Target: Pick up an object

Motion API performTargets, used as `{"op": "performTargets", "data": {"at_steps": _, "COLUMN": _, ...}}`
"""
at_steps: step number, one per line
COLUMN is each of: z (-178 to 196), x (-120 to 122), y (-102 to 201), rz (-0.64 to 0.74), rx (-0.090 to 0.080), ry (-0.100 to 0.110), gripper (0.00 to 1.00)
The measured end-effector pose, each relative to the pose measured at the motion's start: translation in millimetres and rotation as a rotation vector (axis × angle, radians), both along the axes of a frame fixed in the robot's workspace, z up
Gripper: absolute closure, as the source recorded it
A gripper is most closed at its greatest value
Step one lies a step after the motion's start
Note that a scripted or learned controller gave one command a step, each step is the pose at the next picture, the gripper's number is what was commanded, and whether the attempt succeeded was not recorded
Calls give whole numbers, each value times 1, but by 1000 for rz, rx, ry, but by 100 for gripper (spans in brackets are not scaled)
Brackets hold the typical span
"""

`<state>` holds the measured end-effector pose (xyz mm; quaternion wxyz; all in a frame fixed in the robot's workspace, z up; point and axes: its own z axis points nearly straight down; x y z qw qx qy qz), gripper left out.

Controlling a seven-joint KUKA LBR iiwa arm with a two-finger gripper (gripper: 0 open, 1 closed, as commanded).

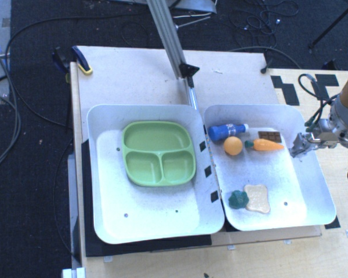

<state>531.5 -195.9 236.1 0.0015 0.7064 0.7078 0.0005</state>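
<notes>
Dark carpet (35, 68), black cables (23, 106), pale bench (133, 77).

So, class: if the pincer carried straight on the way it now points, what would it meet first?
The pincer points left over the right bin's rim. The carrot looks first in line, with the brown block just beyond it; height is unclear, so it might pass above.

Tray (159, 153) in L bin (104, 213)
</notes>
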Motion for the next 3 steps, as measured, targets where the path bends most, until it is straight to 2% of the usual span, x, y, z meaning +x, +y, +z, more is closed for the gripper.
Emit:
{"op": "performTargets", "data": {"at_steps": 1, "z": -2, "x": 18, "y": 55, "rz": 5, "rx": 2, "ry": 1, "gripper": 100}}
{"op": "performTargets", "data": {"at_steps": 3, "z": 7, "x": 33, "y": 147, "rz": 5, "rx": 2, "ry": 1, "gripper": 100}}
